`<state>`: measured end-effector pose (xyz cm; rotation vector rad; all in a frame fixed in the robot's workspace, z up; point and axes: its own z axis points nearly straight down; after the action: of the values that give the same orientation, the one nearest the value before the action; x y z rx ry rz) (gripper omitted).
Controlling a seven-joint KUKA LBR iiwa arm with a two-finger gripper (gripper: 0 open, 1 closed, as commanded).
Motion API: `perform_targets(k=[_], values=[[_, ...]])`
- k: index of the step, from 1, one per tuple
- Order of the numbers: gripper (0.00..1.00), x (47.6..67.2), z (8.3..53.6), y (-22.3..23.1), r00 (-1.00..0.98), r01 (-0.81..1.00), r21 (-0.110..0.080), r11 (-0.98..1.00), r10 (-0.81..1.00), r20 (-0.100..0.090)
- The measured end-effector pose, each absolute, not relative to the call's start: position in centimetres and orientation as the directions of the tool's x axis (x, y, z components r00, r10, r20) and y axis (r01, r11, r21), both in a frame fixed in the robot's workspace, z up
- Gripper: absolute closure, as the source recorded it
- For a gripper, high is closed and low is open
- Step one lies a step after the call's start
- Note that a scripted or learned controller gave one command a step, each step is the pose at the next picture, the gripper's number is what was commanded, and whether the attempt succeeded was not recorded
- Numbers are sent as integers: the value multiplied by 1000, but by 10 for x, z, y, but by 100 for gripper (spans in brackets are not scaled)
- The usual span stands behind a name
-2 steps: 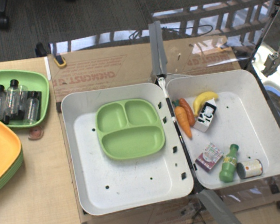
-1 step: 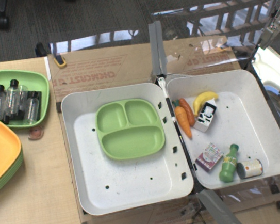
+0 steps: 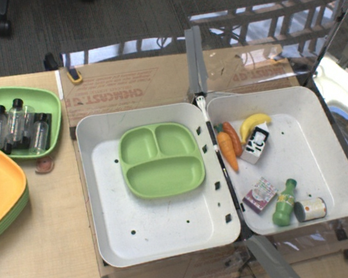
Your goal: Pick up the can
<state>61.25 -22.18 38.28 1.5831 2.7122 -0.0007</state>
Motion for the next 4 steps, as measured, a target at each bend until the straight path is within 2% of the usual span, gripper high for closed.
perform_targets(k=[1,2,3,4], values=[[100,591,442,-223,-787,617,1,787,617,-4],[100,647,337,-221,-670,742,0,670,742,-1],[100,604,351,-222,-670,742,1,670,742,-1],[100,648,386,-222,-1000,13,0,1000,13,-6]])
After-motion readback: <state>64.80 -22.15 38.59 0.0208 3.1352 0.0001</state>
